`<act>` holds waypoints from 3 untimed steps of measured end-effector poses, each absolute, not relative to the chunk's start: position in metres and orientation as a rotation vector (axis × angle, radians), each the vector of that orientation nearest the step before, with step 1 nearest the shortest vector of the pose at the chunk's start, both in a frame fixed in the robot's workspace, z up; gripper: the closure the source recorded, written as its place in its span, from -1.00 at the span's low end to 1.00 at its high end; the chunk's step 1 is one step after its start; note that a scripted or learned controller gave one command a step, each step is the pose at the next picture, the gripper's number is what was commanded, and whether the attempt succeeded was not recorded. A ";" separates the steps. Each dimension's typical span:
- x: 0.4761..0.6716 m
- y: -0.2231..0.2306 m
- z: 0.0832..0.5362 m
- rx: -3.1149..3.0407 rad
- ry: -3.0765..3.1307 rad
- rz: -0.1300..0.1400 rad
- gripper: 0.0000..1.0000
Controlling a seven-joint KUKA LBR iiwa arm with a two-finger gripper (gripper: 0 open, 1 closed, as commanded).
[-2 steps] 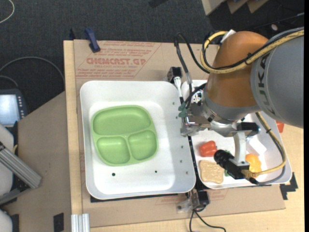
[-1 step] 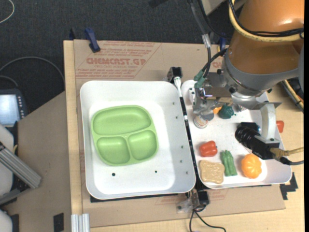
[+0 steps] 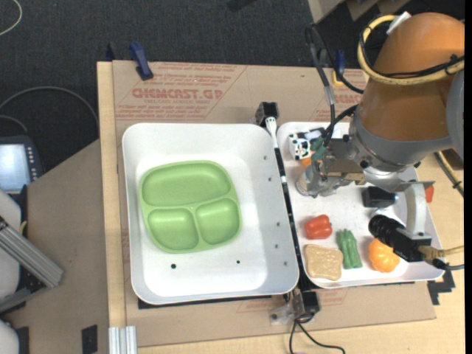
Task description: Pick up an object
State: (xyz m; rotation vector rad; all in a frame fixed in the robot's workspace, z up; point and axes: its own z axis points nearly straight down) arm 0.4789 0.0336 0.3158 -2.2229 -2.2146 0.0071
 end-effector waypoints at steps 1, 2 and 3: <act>0.479 0.107 0.320 -2.214 -2.230 -0.004 1.00; 0.480 0.112 0.432 -2.223 -2.230 -0.021 1.00; 0.483 0.128 0.389 -2.217 -2.221 0.008 1.00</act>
